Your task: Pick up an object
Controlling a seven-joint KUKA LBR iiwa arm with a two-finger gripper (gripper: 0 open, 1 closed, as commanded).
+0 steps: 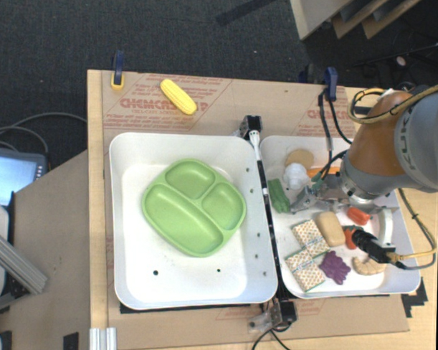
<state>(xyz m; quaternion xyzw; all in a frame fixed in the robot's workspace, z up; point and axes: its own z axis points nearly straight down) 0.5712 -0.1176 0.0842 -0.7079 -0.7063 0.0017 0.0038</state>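
Camera view: two white bins (125, 203) on a cardboard-topped bench (229, 99), dark carpet (102, 23) beyond.

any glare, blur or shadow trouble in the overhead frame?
Camera view: light is even; the left bin is bright white but not blown out, and the green divided plate reads crisp. The arm looks soft and shades the small items in the right bin; the gripper is hard to resolve there.

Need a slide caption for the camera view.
KUKA arm's gripper low in the cluttered right bin; green divided plate in left bin.
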